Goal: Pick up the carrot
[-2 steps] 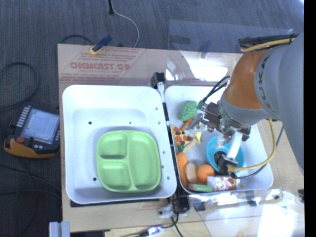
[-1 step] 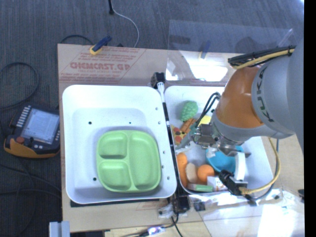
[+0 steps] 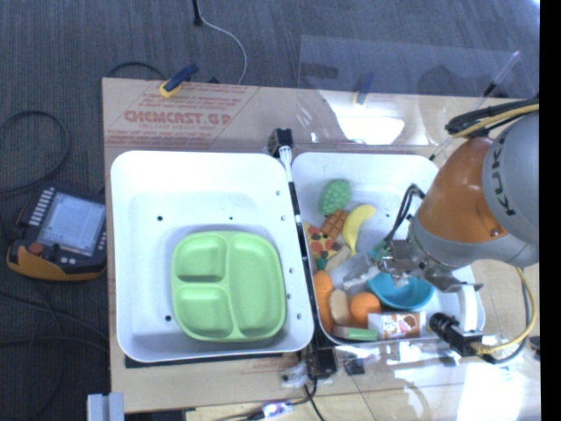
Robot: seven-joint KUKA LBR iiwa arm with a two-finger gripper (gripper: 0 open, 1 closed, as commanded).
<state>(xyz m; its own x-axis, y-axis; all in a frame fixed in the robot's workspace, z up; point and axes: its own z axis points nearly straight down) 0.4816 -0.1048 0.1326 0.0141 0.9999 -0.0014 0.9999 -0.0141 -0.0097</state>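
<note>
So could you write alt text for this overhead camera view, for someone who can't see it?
A grey and orange robot arm reaches into the right white bin, crowded with toy food including a carrot and banana. The left bin holds a green divided plate.

One fixed camera is looking down from above the table [image 3: 175,117] at a slant, standing far enough back to be taking in both white bins whole, the left bin [image 3: 140,191] and the right bin [image 3: 386,169] lying side by side across the middle of the frame. It is also catching the dark carpet [image 3: 88,24] beyond the table's far edge and to its left, while the arm [image 3: 478,204] is entering from the right side.
</note>
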